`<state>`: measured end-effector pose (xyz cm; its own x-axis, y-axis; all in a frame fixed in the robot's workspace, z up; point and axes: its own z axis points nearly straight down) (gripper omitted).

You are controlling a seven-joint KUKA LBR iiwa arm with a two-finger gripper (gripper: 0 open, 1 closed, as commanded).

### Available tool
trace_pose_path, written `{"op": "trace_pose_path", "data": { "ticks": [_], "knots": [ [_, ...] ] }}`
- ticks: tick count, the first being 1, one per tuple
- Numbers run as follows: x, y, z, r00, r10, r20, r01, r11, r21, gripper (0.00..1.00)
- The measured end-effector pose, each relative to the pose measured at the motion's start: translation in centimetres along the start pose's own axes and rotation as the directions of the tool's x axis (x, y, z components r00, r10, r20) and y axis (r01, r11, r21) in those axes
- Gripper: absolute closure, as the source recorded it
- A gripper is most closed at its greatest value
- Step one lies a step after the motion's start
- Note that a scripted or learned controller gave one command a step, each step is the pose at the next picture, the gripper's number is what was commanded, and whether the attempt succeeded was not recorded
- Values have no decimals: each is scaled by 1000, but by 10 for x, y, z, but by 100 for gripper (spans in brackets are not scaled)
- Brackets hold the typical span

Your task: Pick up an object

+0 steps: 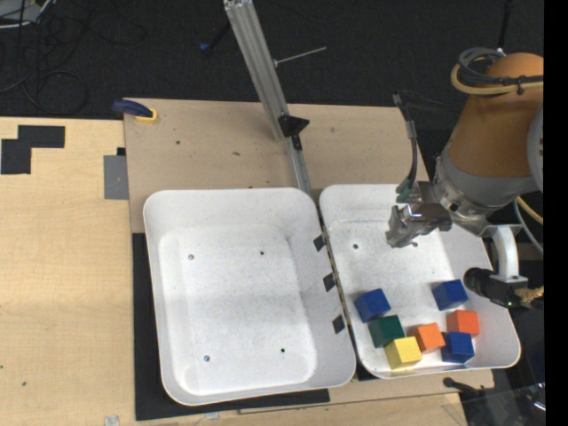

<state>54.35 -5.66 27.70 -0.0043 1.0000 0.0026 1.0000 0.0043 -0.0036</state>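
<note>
The claw [404,231] hangs over the upper middle of the right bin [373,204], above bare white floor; whether it is spread or pressed together I cannot tell, and nothing shows between its tips. This looks like the approach step, with no grasp made yet. The candidates lie toward five and six o'clock of the claw: a blue cube [372,303], a green cube [386,329] touching a yellow cube [404,351], an orange cube [429,335], and another blue cube [449,293]. The next move likely calls for shifting toward six o'clock over the nearest blue cube, then descending squarely around it

blocks [417,327] crowd near end (far end open)
</note>
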Motion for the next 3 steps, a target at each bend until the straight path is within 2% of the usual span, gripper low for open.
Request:
{"op": "trace_pose_path", "data": {
  "ticks": [2,3],
  "knots": [
    [94,-5,13,1000,0,1,0,1000,1,100],
    [138,-17,40,1000,1,1,-1,1000,3,100]
  ]
}}
